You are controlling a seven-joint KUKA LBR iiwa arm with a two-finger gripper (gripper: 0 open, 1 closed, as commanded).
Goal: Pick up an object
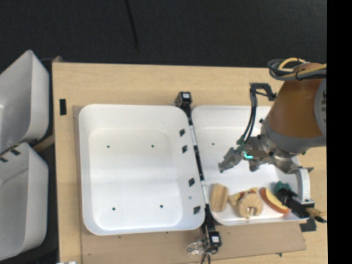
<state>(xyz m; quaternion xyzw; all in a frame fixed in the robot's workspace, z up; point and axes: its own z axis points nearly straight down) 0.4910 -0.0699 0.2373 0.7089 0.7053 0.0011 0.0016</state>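
Nearest the camera, at the bottom edge of the pale wooden tabletop, we record a small clear and black clip fitting at the foot of the seam between the two bins.

In the shallow white right-hand bin, along its near wall, we list four items in a row. A tan rounded wooden block lies at the near left corner, just beside the divider. Next to it sits a light-brown wooden toy piece with small pegs. To its right lies a red and cream apple-slice shape, touching or almost touching the wooden piece. A small dark green object sits just beyond the slice, partly under the arm's hardware; we cannot tell what it is.

Above the middle of that bin we note the grey claw, pointing left toward the divider, with a small teal light on its body. It hangs apart from the row of objects. Nothing shows between its fingers; how far they are spread we cannot tell. Behind it rises the grey arm with the orange band, with black cables looping up its side.

The shallow white left-hand bin lies beside it, sharing the black-clipped divider.

At the far left, off the tabletop, stand two white rounded plastic containers.
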